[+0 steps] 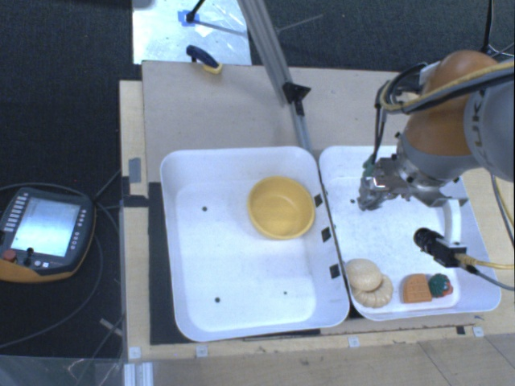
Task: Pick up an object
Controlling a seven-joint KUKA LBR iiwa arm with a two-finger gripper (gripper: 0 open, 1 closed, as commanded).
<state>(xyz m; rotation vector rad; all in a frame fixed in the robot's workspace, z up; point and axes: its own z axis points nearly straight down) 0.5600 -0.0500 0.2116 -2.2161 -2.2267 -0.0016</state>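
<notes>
Gripper (368, 196): over bare floor of right bin (394, 240), open or closed not visible.
Risk: closing on nothing; bread (368, 281) lies nearer.

Both bins (241, 296) look like smooth white plastic with a soft sheen. The yellow bowl (280, 207) seems matt plastic. The surface (217, 107) is dull, board-like brown. The arm's orange band (451, 95) shines glossy, and the pole (265, 34) above looks like brushed metal. The floor (64, 71) is dark rough carpet.
</notes>
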